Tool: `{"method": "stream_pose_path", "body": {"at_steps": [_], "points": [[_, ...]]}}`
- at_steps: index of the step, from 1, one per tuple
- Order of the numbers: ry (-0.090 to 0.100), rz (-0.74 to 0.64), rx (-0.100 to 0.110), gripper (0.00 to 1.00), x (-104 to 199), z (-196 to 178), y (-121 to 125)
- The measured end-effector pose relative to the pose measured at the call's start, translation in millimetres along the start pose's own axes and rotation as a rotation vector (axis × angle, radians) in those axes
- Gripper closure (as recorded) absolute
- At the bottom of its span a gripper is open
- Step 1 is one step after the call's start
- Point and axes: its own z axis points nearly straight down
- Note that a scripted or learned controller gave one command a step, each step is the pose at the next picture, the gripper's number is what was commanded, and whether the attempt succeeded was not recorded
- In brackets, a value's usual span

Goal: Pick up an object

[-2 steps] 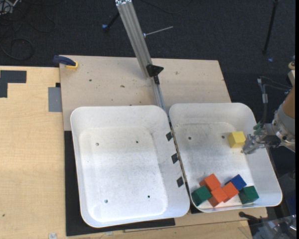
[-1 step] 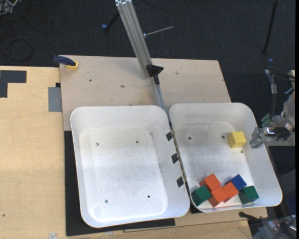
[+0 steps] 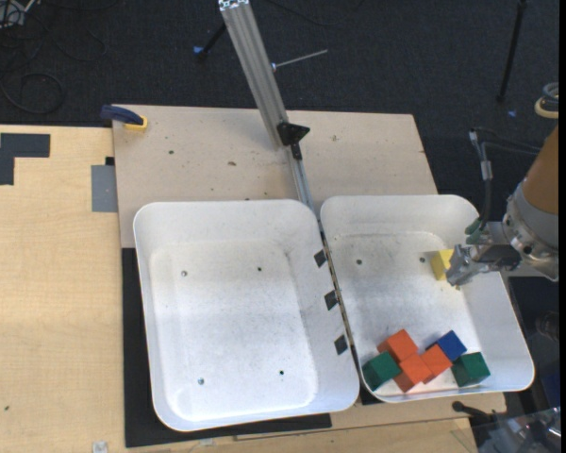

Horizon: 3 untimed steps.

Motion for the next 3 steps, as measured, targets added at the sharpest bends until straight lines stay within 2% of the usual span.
{"method": "stream_pose_path", "body": {"at_steps": [2, 3], "points": [[-0.001, 0.001, 0.002, 1.00, 92, 12, 12], [-0.001, 0.000, 0.002, 1.00, 140, 25, 9]]}}
